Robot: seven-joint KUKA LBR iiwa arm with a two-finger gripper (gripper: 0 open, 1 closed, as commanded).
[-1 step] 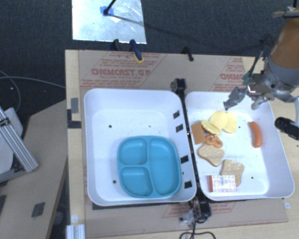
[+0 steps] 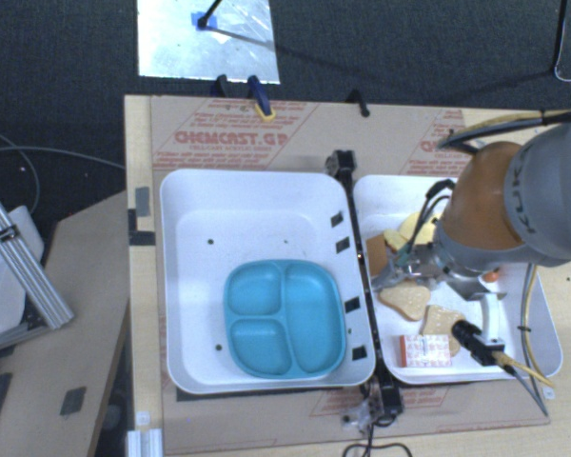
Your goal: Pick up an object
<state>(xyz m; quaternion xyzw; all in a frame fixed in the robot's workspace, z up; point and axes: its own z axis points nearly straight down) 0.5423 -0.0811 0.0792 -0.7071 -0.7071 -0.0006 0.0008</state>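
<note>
Lying nearest the gripper: a toast slice (image 2: 406,300), flat on the floor of the right bin (image 2: 550,346), is judged the likeliest object to be picked; it is seen just below the gripper (image 2: 396,272).
Toast slice: tan and matte, rounded at the top like toy bread. Only a thin, flat profile is offered, so an edge would probably have to be caught.
Gripper: poised low in the right bin, close to its left wall; nothing is seen held.
Jaws: whether they are open or closed cannot be told.
Neighbours: a second toast slice (image 2: 442,320) is laid just beside the first, and a small red-and-white carton (image 2: 421,350) is set near the front wall. A yellow piece (image 2: 412,227) is partly hidden by the arm.
Crowding: the pieces are clustered, so a neighbour could be nudged.
Left bin (image 2: 200,208): white, smooth and shallow; a blue divided plate (image 2: 285,317) with three compartments is held in it.
Counter (image 2: 138,150): both bins are seated on a cardboard sheet (image 2: 238,136) printed in red.
</note>
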